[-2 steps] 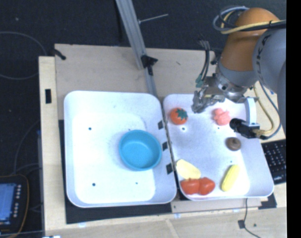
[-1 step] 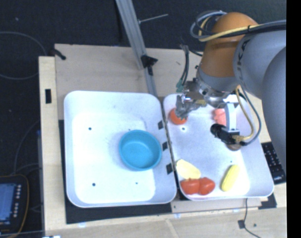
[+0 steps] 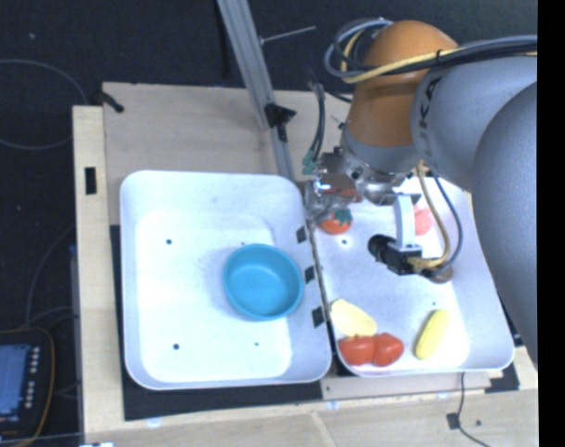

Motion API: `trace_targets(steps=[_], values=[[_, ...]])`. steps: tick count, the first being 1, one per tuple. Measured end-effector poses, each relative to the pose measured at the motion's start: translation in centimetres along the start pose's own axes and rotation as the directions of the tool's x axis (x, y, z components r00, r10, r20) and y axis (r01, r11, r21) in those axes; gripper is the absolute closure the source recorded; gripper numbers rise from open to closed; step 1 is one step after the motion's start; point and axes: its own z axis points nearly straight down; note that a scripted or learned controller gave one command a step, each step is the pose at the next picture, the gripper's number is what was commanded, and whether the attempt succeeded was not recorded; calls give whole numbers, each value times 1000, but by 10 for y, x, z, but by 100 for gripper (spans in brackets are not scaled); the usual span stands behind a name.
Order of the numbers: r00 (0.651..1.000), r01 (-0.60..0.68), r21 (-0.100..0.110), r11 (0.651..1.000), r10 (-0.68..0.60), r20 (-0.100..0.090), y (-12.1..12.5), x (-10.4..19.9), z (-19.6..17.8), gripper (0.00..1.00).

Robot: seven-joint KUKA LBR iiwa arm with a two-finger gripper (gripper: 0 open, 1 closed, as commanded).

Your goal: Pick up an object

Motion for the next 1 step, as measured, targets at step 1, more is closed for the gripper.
trace_targets(steps=[1], values=[[1000,0,1,1000,0,1,-14,54,8,100]])
